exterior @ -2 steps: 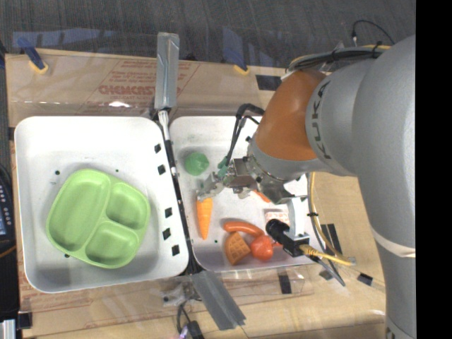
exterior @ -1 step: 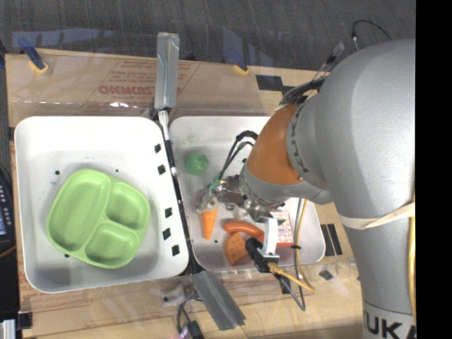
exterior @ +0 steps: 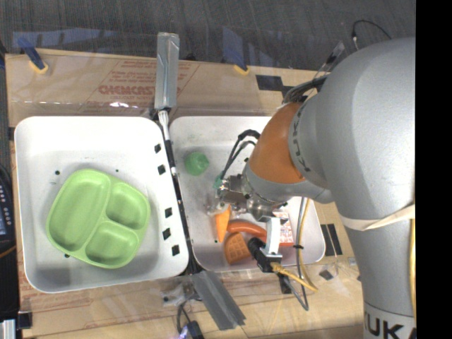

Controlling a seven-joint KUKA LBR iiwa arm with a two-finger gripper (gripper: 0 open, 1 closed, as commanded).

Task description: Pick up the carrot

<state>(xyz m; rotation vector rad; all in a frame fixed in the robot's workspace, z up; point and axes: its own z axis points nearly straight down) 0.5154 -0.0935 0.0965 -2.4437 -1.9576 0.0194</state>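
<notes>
Nearest the camera's side of the bench, a grey bracket (exterior: 215, 299) is lying at the foot of the seam between the two shallow white bins, with yellow and black cables (exterior: 300, 277) trailing beside it. Just above, in the right bin (exterior: 194, 129), orange pieces are sitting close together under the arm: what looks like the carrot (exterior: 222, 223), a wedge pointing down near the bin's middle, touching or nearly touching a curved red-orange piece (exterior: 247, 227) and a ribbed orange block (exterior: 236, 251); I count three, though I cannot tell exactly where one ends. The gripper (exterior: 232, 193) is hanging right over the carrot's top end, and whether it is spread or pressed together I cannot tell. One small green ball (exterior: 197, 163) is resting further up that bin. In the left bin (exterior: 35, 140) one green divided plate (exterior: 98, 217) with three compartments is lying. Beyond, brown cardboard (exterior: 92, 83) is covering the bench, then dark carpet (exterior: 106, 6).
</notes>
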